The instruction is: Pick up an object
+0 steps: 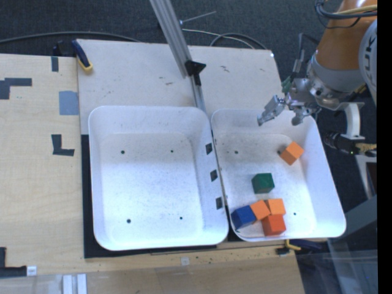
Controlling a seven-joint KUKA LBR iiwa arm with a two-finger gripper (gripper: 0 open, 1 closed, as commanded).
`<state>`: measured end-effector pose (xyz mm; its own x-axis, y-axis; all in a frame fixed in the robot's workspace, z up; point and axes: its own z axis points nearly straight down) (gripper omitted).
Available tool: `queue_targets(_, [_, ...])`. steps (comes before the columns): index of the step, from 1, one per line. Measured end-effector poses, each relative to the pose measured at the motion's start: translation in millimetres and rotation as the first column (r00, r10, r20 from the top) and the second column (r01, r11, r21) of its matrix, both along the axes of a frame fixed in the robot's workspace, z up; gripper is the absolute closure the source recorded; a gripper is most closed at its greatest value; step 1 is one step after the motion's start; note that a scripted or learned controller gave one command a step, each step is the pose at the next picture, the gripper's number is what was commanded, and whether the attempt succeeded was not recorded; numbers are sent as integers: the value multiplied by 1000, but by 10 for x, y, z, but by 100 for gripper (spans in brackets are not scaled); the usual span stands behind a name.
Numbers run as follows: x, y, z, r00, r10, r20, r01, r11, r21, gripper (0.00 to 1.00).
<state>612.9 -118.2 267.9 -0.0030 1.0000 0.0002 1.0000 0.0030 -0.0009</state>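
Right bin [318, 164]: the upper half of its floor is open, with the end effector [283, 110] above the far rim. A lone orange block [291, 152] sits near the right wall with clear floor around it. The green cube [263, 182] stands mid-floor, apart from the rest. At the near edge a blue cube [243, 216] and three orange blocks [270, 215] pack tight, touching, close to the divider and near rim, so side access is poor there. Left bin [98, 164]: floor open throughout. A slanted metal post [173, 32] crosses above the desk [37, 164] to the rims between the bins.

Two white bins [98, 133], four orange blocks [291, 153], one green block [263, 182], one blue block [243, 216]
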Motion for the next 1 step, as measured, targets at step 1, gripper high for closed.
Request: queue_targets(1, [-283, 182, -78, 1000, -1, -2, 1, 1000, 0, 0])
